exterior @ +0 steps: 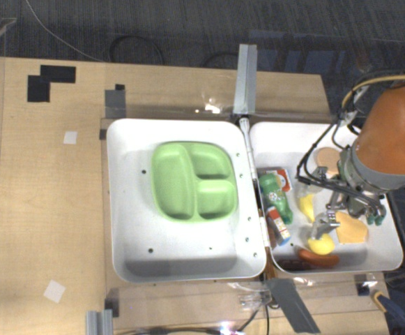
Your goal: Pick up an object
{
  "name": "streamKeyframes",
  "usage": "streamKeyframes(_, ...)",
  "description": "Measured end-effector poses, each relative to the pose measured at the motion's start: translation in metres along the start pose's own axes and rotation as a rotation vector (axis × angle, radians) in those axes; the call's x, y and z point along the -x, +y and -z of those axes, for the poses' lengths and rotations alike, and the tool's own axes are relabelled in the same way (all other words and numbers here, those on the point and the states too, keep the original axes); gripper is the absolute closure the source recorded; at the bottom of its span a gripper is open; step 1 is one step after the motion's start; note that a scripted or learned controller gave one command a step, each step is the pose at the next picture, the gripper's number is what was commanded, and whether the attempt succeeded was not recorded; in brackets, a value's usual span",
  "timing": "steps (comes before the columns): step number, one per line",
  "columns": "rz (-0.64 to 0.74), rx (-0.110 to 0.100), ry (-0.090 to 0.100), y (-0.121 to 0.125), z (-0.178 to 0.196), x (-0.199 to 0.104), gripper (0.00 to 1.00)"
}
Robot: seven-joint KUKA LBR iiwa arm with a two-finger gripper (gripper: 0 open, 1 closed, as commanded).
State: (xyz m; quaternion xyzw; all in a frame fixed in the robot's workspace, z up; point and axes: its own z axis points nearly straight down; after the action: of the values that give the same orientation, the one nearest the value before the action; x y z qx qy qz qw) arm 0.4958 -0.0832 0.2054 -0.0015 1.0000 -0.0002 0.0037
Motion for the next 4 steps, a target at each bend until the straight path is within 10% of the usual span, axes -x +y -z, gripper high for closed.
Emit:
streamKeyframes(1,0.036,0.001,0.007,-0.021,-0.085,0.026,0.0)
streamKeyframes(3,0.08,-0.007,-0.044,-0.017,-0.106,0.017,0.0)
streamKeyframes(4,0.243,-0.001,-0.005,-0.051,-0.111,0.097,0.0)
